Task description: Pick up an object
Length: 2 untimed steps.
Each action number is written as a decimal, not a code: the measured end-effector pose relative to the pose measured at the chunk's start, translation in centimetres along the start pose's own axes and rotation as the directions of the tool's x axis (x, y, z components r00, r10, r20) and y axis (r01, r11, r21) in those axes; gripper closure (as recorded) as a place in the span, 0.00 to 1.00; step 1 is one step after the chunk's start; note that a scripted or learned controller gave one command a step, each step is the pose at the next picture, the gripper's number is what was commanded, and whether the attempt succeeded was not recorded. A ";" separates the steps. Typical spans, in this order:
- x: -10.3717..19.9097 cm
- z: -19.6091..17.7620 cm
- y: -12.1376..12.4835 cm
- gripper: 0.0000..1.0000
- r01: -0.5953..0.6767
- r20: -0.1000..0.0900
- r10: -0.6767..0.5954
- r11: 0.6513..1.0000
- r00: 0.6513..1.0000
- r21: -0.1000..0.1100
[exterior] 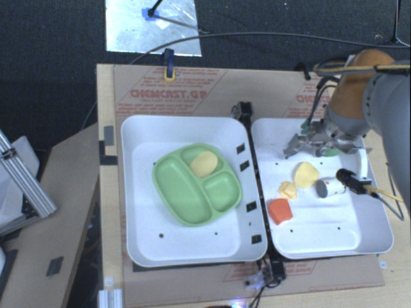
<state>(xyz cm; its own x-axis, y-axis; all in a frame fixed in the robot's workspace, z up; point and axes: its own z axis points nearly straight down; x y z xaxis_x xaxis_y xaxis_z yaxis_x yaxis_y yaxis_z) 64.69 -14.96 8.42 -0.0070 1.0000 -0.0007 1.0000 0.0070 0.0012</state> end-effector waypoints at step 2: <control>0.6 -6.1 1.0 1.00 -0.001 0.000 0.001 1.000 1.000 -0.005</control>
